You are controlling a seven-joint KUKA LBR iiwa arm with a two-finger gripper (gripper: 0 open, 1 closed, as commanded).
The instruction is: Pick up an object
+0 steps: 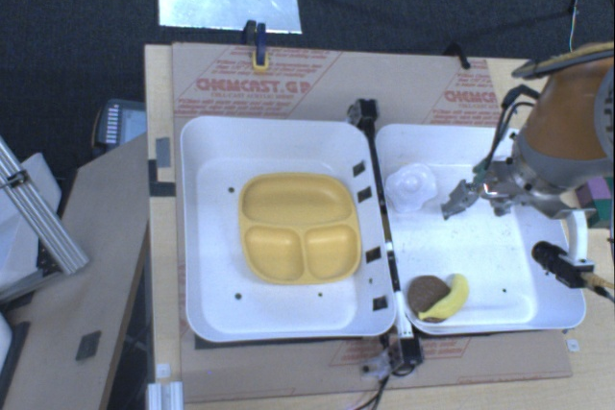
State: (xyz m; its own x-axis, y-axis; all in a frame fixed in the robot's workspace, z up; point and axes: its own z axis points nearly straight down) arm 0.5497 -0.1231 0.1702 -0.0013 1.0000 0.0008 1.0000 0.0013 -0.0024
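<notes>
2 bins sit on the surface [317, 77], and the tool [459, 199] hangs over the right bin [538, 302]; whether it is wide or narrow I cannot tell. A clear cup [410, 187] lies just beyond its tip, a banana [450, 299] and a brown piece [428, 291] below it. Likely risk: the see-through cup slips or gets nudged away. Dark carpet [77, 5] surrounds the surface; the yellow tray [298, 226] lies well beyond the tool.
</notes>
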